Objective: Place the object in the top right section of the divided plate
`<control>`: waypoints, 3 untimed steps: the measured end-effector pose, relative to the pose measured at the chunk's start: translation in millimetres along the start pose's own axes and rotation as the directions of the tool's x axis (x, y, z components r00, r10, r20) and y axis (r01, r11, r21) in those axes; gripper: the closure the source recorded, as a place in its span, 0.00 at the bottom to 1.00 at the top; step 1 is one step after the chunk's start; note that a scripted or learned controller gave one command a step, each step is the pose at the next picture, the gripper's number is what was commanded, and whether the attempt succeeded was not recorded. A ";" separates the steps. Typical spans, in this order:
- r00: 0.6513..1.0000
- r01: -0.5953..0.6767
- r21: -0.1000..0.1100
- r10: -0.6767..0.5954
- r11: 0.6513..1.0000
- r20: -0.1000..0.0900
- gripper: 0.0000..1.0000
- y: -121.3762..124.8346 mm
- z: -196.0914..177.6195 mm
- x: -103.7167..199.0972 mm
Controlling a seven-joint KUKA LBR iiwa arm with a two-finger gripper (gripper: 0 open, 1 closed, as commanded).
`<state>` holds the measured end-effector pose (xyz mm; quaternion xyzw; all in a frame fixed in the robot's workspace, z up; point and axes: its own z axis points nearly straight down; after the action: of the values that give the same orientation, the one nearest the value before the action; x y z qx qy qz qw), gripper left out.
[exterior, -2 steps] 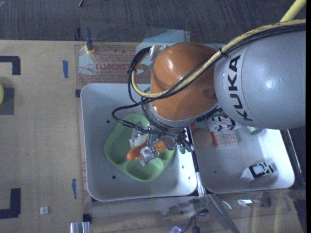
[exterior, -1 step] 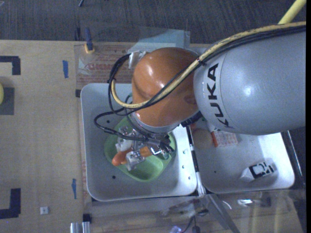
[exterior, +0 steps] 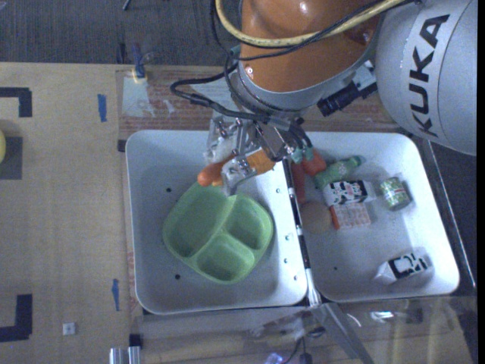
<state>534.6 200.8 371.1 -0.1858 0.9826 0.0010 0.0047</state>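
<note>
In the left bin point(exterior: 144, 279), a green divided plate point(exterior: 218, 236) lies flat on the white floor, turned at a slant so that its three sections face up and to the right. Above the plate's upper edge, the gripper point(exterior: 241, 165) hangs under the orange band point(exterior: 303, 29) of the grey arm point(exterior: 432, 59), over the strip between the bin's far wall and the plate. An orange carrot-like object point(exterior: 211, 177) sits at the gripper's lower left; its rounded end pokes out toward the left, and an orange length runs up and to the right through the metal parts at the gripper. The object appears to lie between the fingers, so the gripper appears clamped on it, though the clutter of metal there leaves some doubt. The object is just beside the plate's upper rim, and whether it rests in a section of the plate or above it cannot be told.

In the right bin point(exterior: 436, 256), several items lie apart from one another: an orange and red piece point(exterior: 311, 164) close to the shared wall, a green bottle-like item point(exterior: 339, 169) beside it, a small black-and-white carton point(exterior: 347, 192), a pale printed packet point(exterior: 350, 217) below that, a green foil-like can point(exterior: 395, 192) further right, and a black-and-white carton point(exterior: 409, 265) near the lower right corner. A yellow cable point(exterior: 318, 30) loops across the orange band. The bench point(exterior: 61, 226) is tan, with black corner marks and blue tape strips.
</note>
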 end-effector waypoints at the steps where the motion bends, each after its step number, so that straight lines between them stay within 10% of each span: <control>1: 0.998 -0.070 -0.001 0.070 0.998 -0.006 1.00 12.1 142.9 28.8; 2: 0.972 -0.236 0.000 0.236 0.972 -0.001 1.00 -44.9 270.0 66.9; 3: 0.891 -0.455 0.005 0.455 0.891 0.001 1.00 -17.3 275.9 22.0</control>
<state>522.9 177.6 95.0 0.0491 0.9988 -0.0003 0.0050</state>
